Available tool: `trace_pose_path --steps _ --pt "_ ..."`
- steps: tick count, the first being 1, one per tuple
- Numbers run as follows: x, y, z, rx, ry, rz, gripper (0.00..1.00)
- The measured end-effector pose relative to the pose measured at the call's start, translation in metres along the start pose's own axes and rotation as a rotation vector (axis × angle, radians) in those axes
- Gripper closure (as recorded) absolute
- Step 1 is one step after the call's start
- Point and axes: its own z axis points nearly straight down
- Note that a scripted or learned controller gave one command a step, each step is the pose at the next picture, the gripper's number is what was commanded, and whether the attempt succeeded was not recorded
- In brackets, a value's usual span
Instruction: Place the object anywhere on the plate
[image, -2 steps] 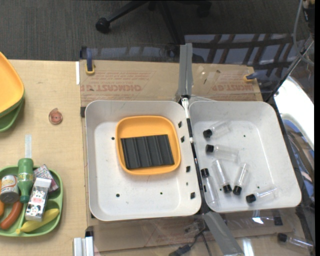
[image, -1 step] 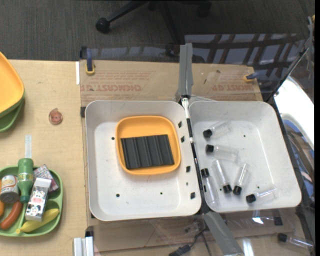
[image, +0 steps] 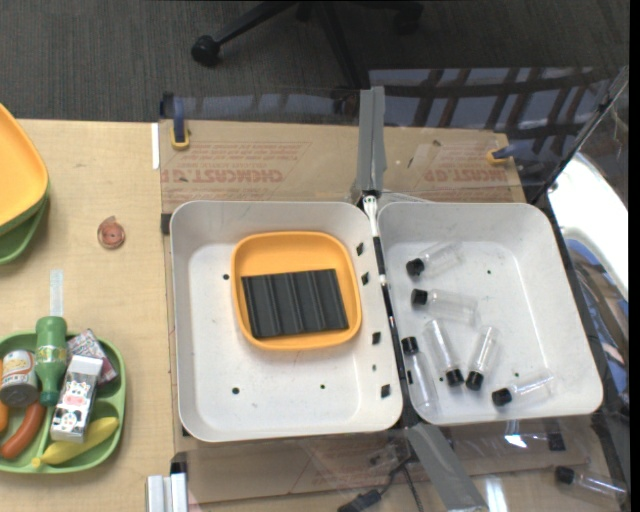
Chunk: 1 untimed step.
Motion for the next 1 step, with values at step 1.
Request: trace_pose_path --steps 1 --pt "-0.0266 0.0053 -0.0004 0.001 0.001 0.000 0.00"
